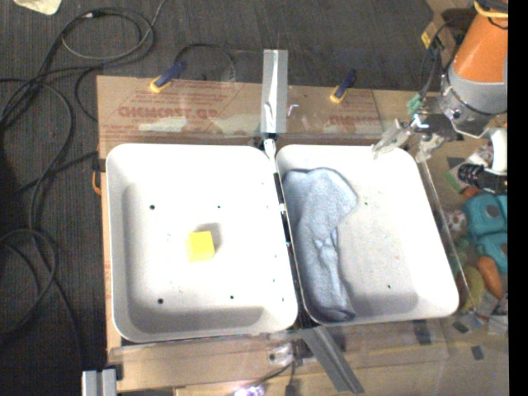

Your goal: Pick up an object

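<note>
A small yellow block (200,245) lies near the middle of the left white bin (132,172). A crumpled grey-blue cloth (323,233) stretches along the left side of the right white bin (412,246), from its back to its front edge. My gripper (406,139) hangs above the back right corner of the right bin, well away from both objects. Its thin fingers (384,144) are spread apart with nothing between them. The arm's orange band (483,52) shows at the upper right.
Clamps (166,77) hold a cardboard sheet behind the bins. A metal post (275,89) stands between the bins at the back. Colourful clutter (483,221) lies right of the right bin. Cables (49,139) run over the dark floor at left.
</note>
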{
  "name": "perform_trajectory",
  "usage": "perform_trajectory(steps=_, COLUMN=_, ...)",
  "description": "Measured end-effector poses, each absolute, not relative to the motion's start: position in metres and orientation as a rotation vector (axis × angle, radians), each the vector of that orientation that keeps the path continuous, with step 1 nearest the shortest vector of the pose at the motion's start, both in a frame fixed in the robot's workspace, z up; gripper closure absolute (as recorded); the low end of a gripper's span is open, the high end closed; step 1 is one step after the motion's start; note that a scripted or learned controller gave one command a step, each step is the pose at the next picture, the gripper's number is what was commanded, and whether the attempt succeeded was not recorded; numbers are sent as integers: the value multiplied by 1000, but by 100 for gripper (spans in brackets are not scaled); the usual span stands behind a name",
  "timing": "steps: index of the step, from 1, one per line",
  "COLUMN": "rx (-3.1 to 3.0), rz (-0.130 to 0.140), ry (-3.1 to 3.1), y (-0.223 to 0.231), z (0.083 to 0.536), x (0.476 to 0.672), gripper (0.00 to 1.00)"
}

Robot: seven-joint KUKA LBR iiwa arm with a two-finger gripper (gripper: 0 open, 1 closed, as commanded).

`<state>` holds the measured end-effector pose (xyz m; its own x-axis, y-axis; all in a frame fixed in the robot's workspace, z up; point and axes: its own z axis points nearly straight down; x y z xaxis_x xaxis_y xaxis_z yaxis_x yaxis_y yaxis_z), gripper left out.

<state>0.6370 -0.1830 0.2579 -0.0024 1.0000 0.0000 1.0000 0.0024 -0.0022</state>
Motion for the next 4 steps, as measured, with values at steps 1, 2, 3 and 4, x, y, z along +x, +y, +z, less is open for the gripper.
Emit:
perform_trajectory(steps=1, rx=-2090, rz=-2, ry=-2352, y=-122, z=96, x=651, gripper=0)
perform_trajectory(steps=2, rx=-1874, rz=-9, ry=-2534, y=-157, z=92, x=668, gripper=0)
perform_trajectory(steps=3, rx=-1787, rz=-9, ry=-2602, y=-174, z=93, x=651, gripper=0)
perform_trajectory(steps=4, rx=-1705, rz=0, ry=-2644, y=-183, z=96, x=612, gripper=0)
